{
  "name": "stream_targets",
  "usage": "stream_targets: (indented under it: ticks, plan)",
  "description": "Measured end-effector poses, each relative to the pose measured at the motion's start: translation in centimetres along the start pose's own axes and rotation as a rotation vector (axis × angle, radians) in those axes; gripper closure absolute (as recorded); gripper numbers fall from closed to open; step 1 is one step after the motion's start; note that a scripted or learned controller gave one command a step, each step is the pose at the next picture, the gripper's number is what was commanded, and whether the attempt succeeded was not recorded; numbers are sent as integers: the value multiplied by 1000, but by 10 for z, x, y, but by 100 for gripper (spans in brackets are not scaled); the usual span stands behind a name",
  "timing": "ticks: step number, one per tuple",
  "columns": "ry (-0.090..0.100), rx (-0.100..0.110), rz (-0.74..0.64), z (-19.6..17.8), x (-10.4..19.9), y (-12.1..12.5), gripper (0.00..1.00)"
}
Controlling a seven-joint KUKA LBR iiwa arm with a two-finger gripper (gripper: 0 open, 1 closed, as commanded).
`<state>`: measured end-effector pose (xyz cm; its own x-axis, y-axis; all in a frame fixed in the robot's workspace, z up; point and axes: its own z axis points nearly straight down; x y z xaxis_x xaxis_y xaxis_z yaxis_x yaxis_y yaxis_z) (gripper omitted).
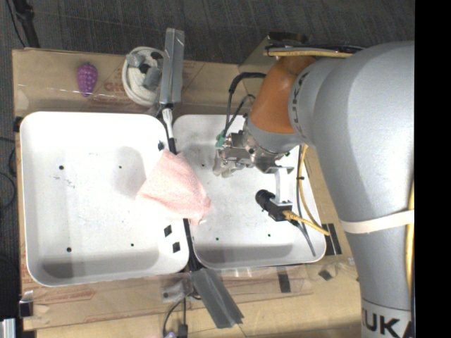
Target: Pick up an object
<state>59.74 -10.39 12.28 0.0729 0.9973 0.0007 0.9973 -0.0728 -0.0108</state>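
Camera view: the only writing that can be read is "UKA" in dark letters on the grey arm [366, 153], low at the right of the frame. A faint reddish print on the desk [49, 69] is too blurred to read.

The pink cloth [175, 185] lies crumpled at the middle of the frame, draped over the shared rims where the left bin [84, 189] meets the right bin [239, 234], with most of it on the left bin's side. It is roughly fan-shaped. Its narrow end points up the frame, and its long axis slants from there down toward the lower right, where it widens.

The hand [227, 159] hangs over the upper part of the right bin, to the right of the cloth and apart from it. Nothing is seen in its grasp, and I cannot tell whether it is spread or pressed together.

On the desk above the left bin lie a purple object [87, 78] and a white coil [141, 72].
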Motion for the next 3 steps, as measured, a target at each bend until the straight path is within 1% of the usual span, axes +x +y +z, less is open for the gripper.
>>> stream_targets:
  ticks: [1, 2, 3]
  plan:
    - [0, 0, 0, 0, 0, 0, 0]
    - [0, -4, -251, 10, -18, -25, 0]
    - [-3, -8, -406, 31, 9, 37, 0]
